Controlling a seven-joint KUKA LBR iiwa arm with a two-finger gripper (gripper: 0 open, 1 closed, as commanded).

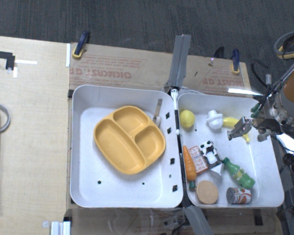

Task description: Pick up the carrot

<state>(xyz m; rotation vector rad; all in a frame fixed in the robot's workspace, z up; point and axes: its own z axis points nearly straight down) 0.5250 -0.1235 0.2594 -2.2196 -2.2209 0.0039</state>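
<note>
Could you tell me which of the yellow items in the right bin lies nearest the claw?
The banana, just left of the claw near the bin's far side. The lemon sits farther off, by the divider between the bins.

Bench [24,130] (wooden) with two bins [78,149]

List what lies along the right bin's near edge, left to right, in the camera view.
carrot → round biscuit → can. The green bottle sits just behind the can, so I leave it out.
</note>
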